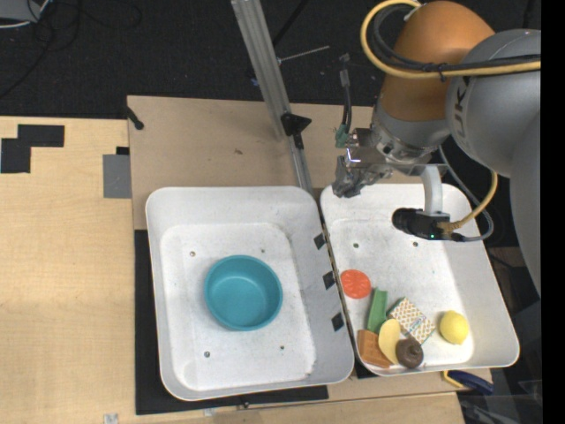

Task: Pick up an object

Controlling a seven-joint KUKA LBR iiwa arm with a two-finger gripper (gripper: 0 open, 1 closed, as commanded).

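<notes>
While the arm hangs over the far side of the bench, we read the scene from the left. The left shallow white plastic bin holds a round teal plastic bowl, sitting upright near its middle; we judge it a poor first target, since its wide rim gives two slim fingers little to close on.

Crossing the shared wall, we reach the right shallow white bin, where the small things lie crowded into the near corner, likely because they slid or were dropped there. A flat orange-red disc lies a little apart from the rest. Just beside it a slim green stick leans towards a brown wedge-shaped piece, a yellow rounded piece, a dark brown ring like a doughnut and a checkered packet, all touching or overlapping. A yellow lemon-shaped toy sits just to their right.

The two-finger gripper hovers at the far left corner of this bin, well apart from that pile. We see nothing between its fingers, and we cannot tell whether they are spread or pressed together. We judge the pick not yet begun; the disc or the lemon looks easiest.
</notes>
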